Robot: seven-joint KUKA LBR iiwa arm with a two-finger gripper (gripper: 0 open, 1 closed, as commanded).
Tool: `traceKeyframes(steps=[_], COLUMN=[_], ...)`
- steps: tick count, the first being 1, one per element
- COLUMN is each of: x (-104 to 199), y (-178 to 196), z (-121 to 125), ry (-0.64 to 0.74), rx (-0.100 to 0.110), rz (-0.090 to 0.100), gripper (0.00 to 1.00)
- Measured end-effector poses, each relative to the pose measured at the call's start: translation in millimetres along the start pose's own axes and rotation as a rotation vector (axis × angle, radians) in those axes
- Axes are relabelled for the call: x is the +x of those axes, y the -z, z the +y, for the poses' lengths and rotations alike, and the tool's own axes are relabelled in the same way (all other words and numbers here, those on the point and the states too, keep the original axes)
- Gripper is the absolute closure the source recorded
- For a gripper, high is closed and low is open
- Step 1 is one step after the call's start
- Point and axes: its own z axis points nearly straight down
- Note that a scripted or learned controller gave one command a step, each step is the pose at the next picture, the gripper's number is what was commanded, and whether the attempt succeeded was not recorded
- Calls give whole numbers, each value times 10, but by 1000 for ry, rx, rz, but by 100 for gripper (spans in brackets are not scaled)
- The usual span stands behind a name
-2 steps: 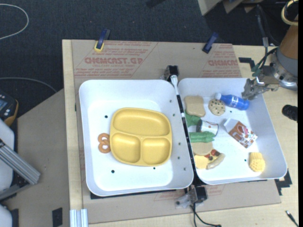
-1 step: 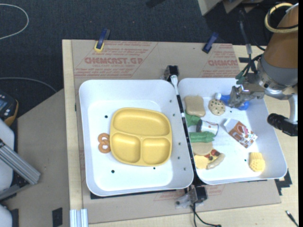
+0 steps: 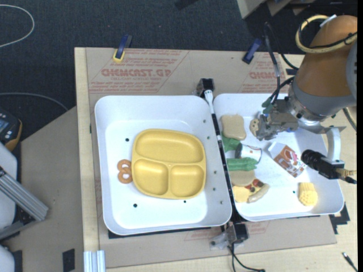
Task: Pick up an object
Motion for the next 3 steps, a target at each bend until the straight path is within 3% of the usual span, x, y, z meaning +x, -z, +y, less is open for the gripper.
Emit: traceKeyframes(steps=[1, 2, 3], x=[462, 823, 815], y=[-79, -43, -119], z=[-177, -599, -514], ry=[1, 0, -4], rx=[0, 2, -1], rz=[1, 0, -2], gripper=[100, 100, 100])
